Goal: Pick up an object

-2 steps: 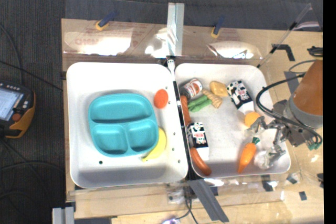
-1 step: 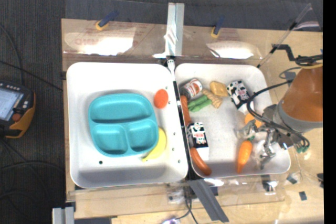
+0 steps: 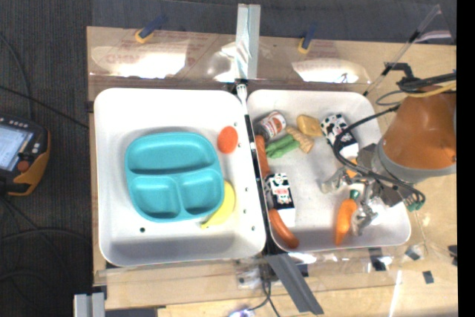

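My gripper [image 3: 349, 199] hangs low over the right bin [image 3: 319, 89], near its front right corner. It is open, one finger [image 3: 334, 180] reaching toward the bin's middle and the other finger [image 3: 364, 219] near the front wall. An orange carrot [image 3: 344, 223] lies on the bin floor beside the front finger, touching or almost touching it, and is not clamped. Also in this bin are a cow-patterned carton [image 3: 280, 191], a brown sausage [image 3: 282, 228], a small can [image 3: 272, 123], a green vegetable [image 3: 282, 148], a tan piece [image 3: 306, 131] and a second cow-patterned carton [image 3: 336, 128].
The left bin [image 3: 111, 234] holds a teal divided plate [image 3: 174, 174], an orange ball [image 3: 227, 139] and a banana [image 3: 223, 208]. A long red-orange stick [image 3: 261, 156] lies along the wall between the bins. The arm's orange band [image 3: 423, 134] and black cables [image 3: 356, 130] hang over the right bin's right edge.
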